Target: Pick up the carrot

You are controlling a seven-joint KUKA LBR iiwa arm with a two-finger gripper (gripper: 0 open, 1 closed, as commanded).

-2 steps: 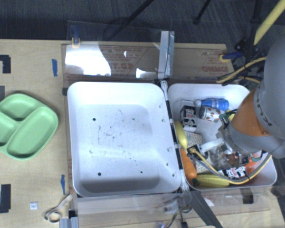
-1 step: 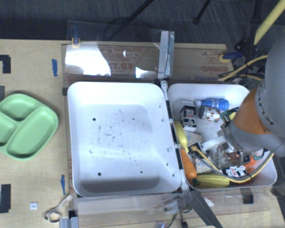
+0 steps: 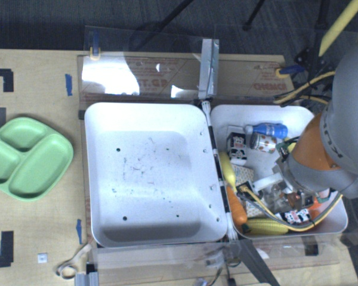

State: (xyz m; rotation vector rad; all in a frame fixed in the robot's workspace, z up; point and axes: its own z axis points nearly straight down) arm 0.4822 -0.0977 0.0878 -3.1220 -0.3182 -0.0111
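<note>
While the grey arm [image 3: 346, 130] with its orange band reaches in from the right, its pincer [image 3: 280, 195] sits low in the right bin [image 3: 340, 219] among a clutter of things; cables and the wrist crowd around it, so whether it is released or clenched cannot be told, and nothing can be seen held in it. The carrot [image 3: 235, 208] lies along the left wall of that bin, toward the near corner, its length running away from the camera; it is just left of the pincer and apart from it. A banana [image 3: 227, 168] lies just beyond the carrot along the same wall; a second yellow piece [image 3: 268, 226] lies along the near wall, close to the carrot's near end. Farther back in the bin rests a bottle with a blue cap [image 3: 268, 133], on its side, and a small dark-and-white package [image 3: 237, 146] beside it. The left bin [image 3: 149, 171] lies alongside, touching the right one; a green divided plate [image 3: 28, 158] rests on the desk [image 3: 36, 88] well to the left.
</note>
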